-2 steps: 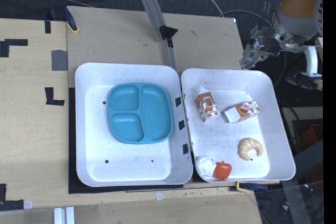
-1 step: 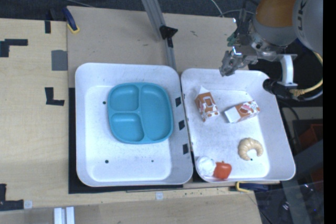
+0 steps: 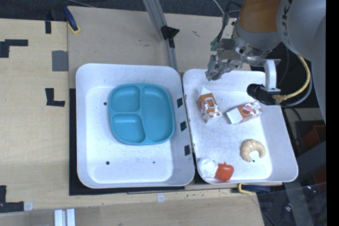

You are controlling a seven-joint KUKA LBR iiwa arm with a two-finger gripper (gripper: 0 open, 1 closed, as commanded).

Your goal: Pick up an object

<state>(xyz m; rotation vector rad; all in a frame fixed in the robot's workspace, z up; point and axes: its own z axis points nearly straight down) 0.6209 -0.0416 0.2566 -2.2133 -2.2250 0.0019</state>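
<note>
Camera view: my pincer [image 3: 215, 70] hangs over the top-left corner of the right bin [image 3: 280, 129], its tips apparently pressed close together with nothing seen between them, so no object is picked up and the whole grasp is left to do. The nearest candidate, a small orange-and-white carton [image 3: 208, 106], lies just at 6 o'clock of my pincer; a second carton [image 3: 244, 113], a croissant [image 3: 252, 149] and a red tomato [image 3: 225, 171] lie farther toward 5 o'clock, while the left bin [image 3: 90, 129] holds a blue divided plate [image 3: 141, 114].
</note>
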